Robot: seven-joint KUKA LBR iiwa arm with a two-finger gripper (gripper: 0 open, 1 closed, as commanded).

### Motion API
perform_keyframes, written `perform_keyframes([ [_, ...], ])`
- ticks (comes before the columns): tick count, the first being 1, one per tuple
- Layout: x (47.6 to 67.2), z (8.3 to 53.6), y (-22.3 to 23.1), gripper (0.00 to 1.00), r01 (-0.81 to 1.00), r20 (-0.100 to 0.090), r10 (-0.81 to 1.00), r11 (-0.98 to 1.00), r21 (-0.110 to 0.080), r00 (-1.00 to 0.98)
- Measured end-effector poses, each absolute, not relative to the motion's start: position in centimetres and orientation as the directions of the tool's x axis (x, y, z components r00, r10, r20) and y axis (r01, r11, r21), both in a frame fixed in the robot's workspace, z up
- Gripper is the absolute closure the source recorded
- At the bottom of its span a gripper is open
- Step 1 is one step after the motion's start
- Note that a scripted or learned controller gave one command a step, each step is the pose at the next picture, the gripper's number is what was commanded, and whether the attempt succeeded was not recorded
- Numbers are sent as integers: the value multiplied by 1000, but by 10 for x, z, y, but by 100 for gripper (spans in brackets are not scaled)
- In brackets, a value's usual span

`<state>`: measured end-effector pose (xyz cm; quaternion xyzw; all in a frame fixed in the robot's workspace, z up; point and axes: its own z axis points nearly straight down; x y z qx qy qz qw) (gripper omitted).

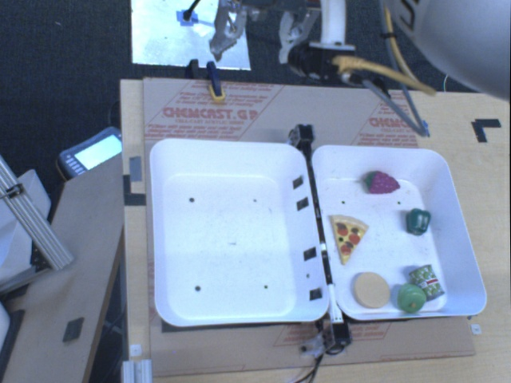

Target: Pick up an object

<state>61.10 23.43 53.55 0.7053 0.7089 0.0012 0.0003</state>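
The right bin (459, 214) holds several toy foods: a pink-red berry (382, 183), a dark green pepper (417, 221), a pizza slice (348, 237), a tan round biscuit (371, 290), a green apple (411, 298) and a small patterned box (428, 278). My gripper (257, 40) hangs high beyond the far edge of the bins, over the bench's back. It is open, its two fingers spread wide with nothing between them. It is well away from every object.
The left bin (160, 214) lies beside the right one, with a black hinge strip (313, 230) between them. A blue and yellow clamp (214, 82) stands at the back. A shiny metal plate (172, 22) lies behind it, and a handheld device (92, 154) lies at the left.
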Motion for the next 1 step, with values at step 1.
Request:
perform_keyframes([
  [1,611,535,234,0,1000,1,1000,5,2,-5],
])
